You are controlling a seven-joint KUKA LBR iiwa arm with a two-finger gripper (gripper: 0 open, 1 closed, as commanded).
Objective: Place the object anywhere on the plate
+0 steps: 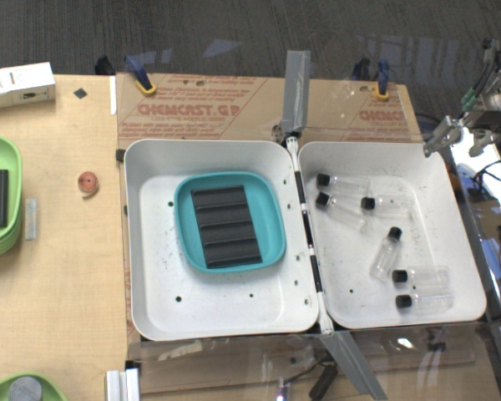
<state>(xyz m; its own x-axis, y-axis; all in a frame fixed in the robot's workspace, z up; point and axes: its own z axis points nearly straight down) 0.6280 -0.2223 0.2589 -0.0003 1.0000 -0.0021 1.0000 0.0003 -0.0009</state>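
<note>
The clear vials (390, 247) with black caps lie scattered in the right bin (472, 249), away from the teal plate (271, 224) centre-left; probably light, slick, rolling; grip mid-body.

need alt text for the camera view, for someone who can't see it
Two shallow white bins sit side by side on a bench: the left bin holds a teal plate carrying a dark ribbed block, and the right bin holds several clear vials with black caps, scattered.
</note>
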